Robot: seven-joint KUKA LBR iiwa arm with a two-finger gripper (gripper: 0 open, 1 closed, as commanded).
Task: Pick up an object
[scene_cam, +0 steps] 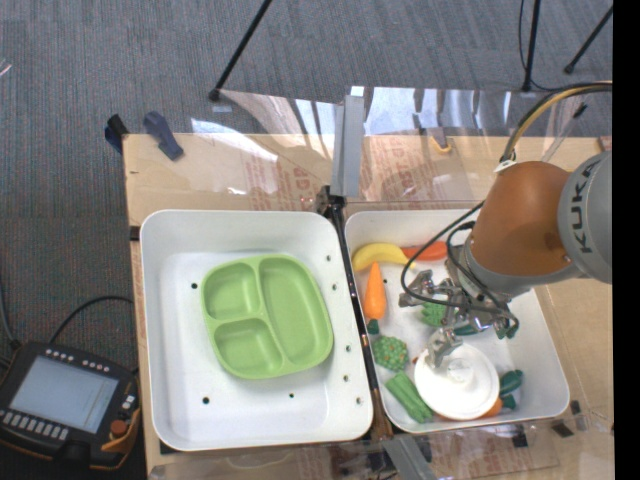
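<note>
Step in hand: the gripper (446, 340) hangs low over the right bin (553, 363), at the white plate (457, 380) — descend squarely on one item.
Fingers: I cannot tell their state.
Right bin: banana (378, 256), carrot (375, 292), green vegetables.
Left bin (165, 308): a green divided plate (267, 315).

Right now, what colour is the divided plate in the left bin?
Light green, plain with no pattern; the divided plate shows clearly in the camera view.

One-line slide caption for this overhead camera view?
KUKA arm's gripper over the right bin of toy food; green divided plate in left bin.
</note>
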